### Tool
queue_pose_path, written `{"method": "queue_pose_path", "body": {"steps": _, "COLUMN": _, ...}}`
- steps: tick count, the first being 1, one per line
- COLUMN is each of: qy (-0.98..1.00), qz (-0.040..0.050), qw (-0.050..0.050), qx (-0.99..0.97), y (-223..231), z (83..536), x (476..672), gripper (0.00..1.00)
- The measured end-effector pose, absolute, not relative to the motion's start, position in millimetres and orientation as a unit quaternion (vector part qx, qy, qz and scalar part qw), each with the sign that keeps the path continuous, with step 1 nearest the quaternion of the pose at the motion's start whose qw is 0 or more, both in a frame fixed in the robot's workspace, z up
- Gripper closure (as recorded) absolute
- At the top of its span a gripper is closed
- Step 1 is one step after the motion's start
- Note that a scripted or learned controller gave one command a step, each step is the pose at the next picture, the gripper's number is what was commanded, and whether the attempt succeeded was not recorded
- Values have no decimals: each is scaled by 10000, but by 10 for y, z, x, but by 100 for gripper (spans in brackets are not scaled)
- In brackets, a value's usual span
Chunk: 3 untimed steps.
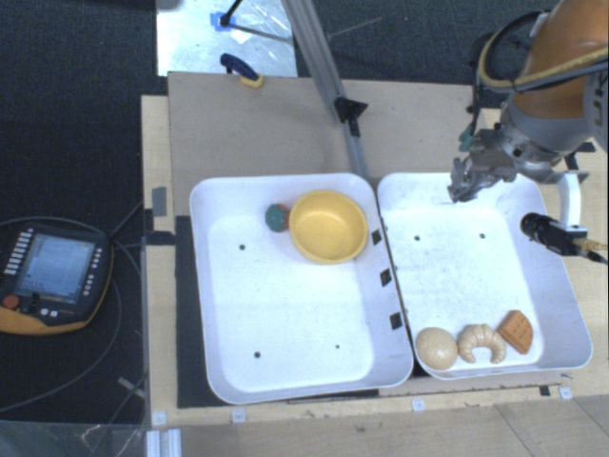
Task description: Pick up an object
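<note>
Gripper [463,190] hovering over the far end of the right bin [561,298], finger spread impossible to tell, nothing visibly held, croissant [483,342] lying at the bin's near end

The desk [257,131] is a flat tan board filling the centre of the frame, with a bare area across its upper part. Two shallow white bins rest directly on it, side by side and touching along their inner edges. The left bin [285,360] occupies the centre and lower left of the desk; the right bin [561,322] occupies the lower right. A dark mat [190,350] shows beneath the left bin's left and lower edges. A blue and yellow clamp [240,69] sits on the desk's upper left edge. A grey pole [324,60] slants from the top centre down toward the bins' upper junction.
</note>
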<state>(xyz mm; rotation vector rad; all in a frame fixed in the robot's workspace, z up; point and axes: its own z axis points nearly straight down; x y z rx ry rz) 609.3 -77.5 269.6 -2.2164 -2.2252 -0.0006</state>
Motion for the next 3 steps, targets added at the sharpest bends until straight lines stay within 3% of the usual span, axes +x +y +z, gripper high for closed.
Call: {"method": "queue_pose_path", "body": {"steps": 3, "qy": -7088, "qz": -4, "qw": 4, "qx": -7054, "y": 821, "z": 2453, "x": 6053, "gripper": 100}}
